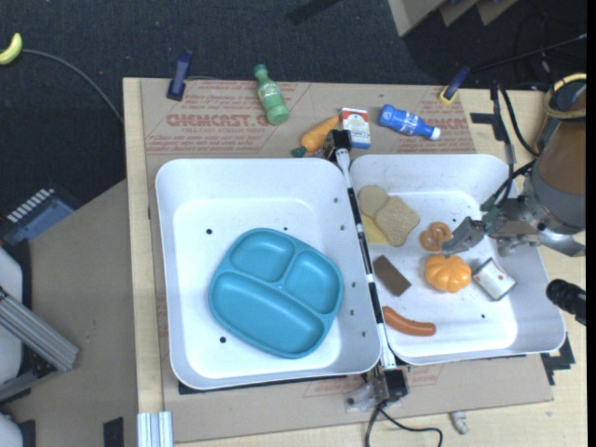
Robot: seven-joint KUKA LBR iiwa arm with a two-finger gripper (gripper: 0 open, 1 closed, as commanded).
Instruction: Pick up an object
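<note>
Here I couldn't tell the gripper's (470, 234) state; I judged it needed centring over the orange pumpkin (448, 273) before descending.

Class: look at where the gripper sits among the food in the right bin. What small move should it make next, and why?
Probably a short drop straight down. The gripper hovers between the pretzel and the pumpkin in the right bin, with nothing seen between its fingers. The pumpkin is nearest and bulky, so it looks the easiest catch.
</note>
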